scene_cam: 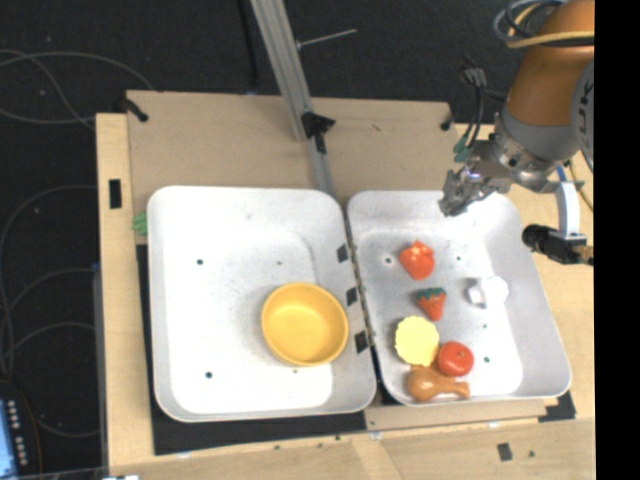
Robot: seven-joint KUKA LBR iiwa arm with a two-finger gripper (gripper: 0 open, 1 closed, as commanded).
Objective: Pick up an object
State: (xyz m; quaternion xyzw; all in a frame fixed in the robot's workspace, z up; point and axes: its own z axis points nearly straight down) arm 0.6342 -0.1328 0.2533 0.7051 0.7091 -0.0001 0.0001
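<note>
On the surface's right bin [520, 298], my pincer [456, 200], its spread impossible to tell, should center over the red pepper [418, 260] before descending.

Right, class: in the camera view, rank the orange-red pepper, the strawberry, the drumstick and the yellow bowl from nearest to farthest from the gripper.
Measured from the gripper at the right bin's far edge:
1. Orange-red pepper, upper middle of the right bin.
2. Strawberry, centre of the right bin.
3. Drumstick, near edge of the right bin.
4. Yellow bowl, in the left bin.
</note>
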